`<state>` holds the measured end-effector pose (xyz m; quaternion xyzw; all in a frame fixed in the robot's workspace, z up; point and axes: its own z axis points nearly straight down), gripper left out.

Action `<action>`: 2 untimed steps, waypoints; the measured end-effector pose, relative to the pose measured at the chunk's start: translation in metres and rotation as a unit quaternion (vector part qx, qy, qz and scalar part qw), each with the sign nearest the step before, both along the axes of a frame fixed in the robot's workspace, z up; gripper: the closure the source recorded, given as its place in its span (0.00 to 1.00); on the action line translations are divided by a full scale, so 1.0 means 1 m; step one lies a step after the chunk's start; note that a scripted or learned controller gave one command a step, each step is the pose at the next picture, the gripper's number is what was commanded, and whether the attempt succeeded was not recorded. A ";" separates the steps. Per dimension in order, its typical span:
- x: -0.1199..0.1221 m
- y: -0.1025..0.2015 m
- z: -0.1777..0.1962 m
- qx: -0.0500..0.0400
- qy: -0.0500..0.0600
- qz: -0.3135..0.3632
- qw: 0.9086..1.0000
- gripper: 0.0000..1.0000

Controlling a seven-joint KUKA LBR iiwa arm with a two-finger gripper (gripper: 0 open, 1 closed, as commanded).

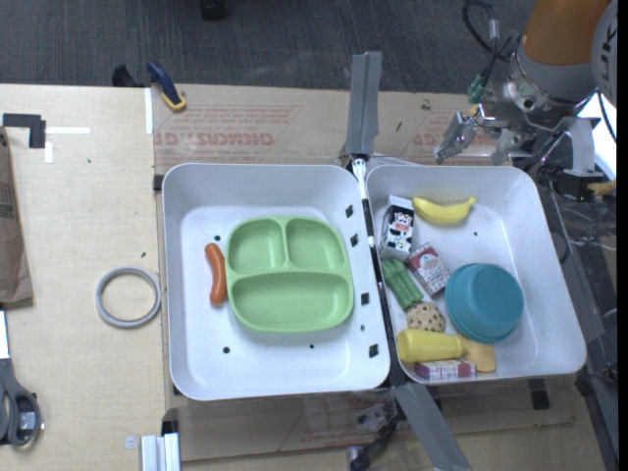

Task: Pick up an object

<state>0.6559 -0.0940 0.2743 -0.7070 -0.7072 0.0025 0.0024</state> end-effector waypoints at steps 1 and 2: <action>0.001 -0.055 -0.119 0.000 0.001 -0.013 1.000 0.00; -0.047 -0.107 -0.186 0.001 -0.002 0.018 1.000 0.00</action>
